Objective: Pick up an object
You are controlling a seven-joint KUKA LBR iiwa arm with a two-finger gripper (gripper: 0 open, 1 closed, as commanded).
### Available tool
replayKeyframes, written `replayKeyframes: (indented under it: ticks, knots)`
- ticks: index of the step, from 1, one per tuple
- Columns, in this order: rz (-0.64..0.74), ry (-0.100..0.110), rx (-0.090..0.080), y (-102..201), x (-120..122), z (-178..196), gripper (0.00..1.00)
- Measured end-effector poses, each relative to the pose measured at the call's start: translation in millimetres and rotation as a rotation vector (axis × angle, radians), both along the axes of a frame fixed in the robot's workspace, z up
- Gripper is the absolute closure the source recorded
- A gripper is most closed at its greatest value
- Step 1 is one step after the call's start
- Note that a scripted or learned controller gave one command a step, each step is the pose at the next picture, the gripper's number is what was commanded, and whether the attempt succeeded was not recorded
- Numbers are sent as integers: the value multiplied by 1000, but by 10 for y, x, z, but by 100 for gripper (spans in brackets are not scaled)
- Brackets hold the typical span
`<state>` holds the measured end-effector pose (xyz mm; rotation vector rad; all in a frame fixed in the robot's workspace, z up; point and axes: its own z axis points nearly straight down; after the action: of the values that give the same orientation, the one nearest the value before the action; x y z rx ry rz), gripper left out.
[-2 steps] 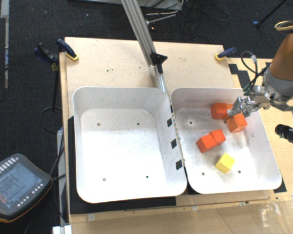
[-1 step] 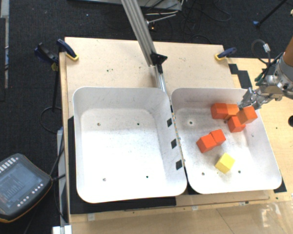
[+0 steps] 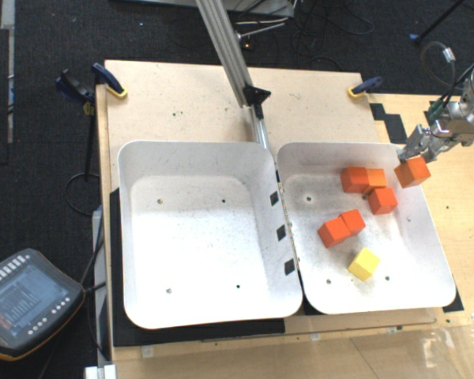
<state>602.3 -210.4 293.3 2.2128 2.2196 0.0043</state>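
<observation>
My gripper (image 3: 415, 155) reaches in from the right, over the far right rim of the right bin (image 3: 426, 287). Its fingers are shut on a small orange block (image 3: 413, 173), which hangs just below them, tilted. Lower in the same bin lie an orange double block (image 3: 363, 180), a single orange block (image 3: 382, 200), another orange double block (image 3: 341, 228) and a yellow block (image 3: 363, 264).
The left bin (image 3: 134, 235) sits beside the right one, sharing a middle edge. A slanted metal pole (image 3: 225, 42) comes down to the far side of the bins. A teach pendant (image 3: 24, 302) lies off the bench at lower left.
</observation>
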Motion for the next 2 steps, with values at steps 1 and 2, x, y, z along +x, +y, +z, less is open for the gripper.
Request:
replayKeyframes:
  ticks: [1, 2]
  knots:
    - [5, 7, 5, 545, 181, -100, 100]
    - [5, 9, 5, 1119, 141, -200, 100]
